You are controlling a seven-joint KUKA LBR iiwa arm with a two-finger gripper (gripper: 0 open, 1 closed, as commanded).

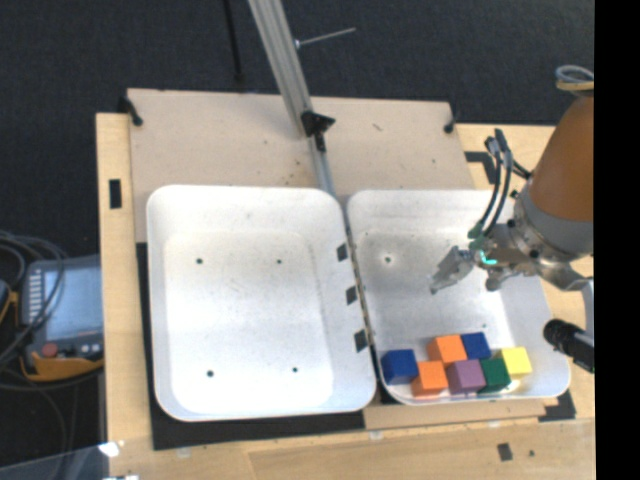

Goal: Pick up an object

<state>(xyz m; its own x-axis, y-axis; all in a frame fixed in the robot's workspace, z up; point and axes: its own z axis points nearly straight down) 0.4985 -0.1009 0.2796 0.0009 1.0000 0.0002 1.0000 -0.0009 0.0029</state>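
Note:
Several coloured blocks lie clustered at the front edge of the right bin (420, 228): a blue one (399, 364), two orange ones (449, 348) (431, 375), a second blue (475, 344), a purple (465, 375), a green (494, 371) and a yellow (516, 360). My gripper (468, 280) hangs over the middle-right of that bin, behind the cluster and apart from it. Its two fingers are spread, one finger (447, 270) angled to the left. Nothing sits between them. The gripper is open.
The left bin (250, 298) stands beside the right one, a rim with dark clips (352, 293) between them. A slanted aluminium pole (285, 58) rises from behind the bins. A small screen device with cables (60, 313) sits off the bench's left side.

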